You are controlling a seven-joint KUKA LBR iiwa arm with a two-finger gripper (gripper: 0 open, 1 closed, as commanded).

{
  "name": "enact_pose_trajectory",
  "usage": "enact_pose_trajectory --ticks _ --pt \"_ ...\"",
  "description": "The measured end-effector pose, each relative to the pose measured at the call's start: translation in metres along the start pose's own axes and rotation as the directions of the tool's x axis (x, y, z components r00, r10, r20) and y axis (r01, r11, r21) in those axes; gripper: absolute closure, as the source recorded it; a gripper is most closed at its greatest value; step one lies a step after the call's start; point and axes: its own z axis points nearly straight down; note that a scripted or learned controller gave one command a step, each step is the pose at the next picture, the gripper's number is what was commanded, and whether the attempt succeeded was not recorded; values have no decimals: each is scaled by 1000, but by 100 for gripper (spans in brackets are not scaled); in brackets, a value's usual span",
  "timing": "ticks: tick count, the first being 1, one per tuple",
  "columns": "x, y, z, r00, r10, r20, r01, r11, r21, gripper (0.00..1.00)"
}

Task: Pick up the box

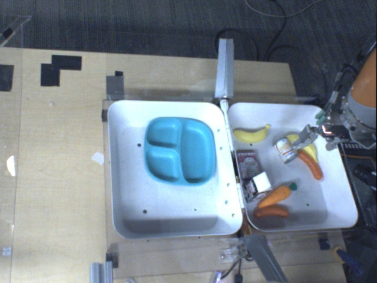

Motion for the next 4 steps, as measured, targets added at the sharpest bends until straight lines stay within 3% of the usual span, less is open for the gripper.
enact_pose_trajectory --ticks 1,2,3,4 --pt "-2 22 126 996 -87 0 87 996 1 0" --pt "65 74 138 989 -151 1 151 989 -4 0" --pt "65 76 126 988 -152 1 152 988 -10 100" --pt "66 78 114 988 -154 2 155 988 -17 100"
